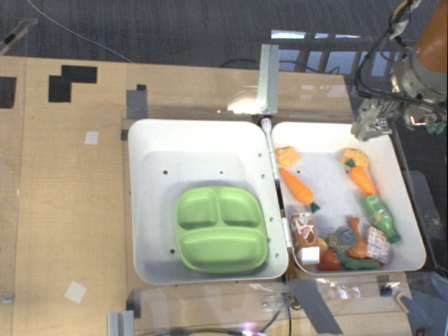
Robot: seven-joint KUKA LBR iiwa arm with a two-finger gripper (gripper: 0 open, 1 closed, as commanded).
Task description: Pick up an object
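Lying nearest the camera, a heap of small toy foods [343,247] is seen at the front of the right bin [329,187], while one green divided plate [221,228] is seen in the left bin [150,187]. Farther back, two carrots are counted: one carrot [297,186] by the divider and another carrot [362,178], slanted with its long axis running back-left to front-right. Beyond it, the hand [369,123] is seen over the right bin's far rim, just behind that second carrot; whether it is open or closed cannot be told.
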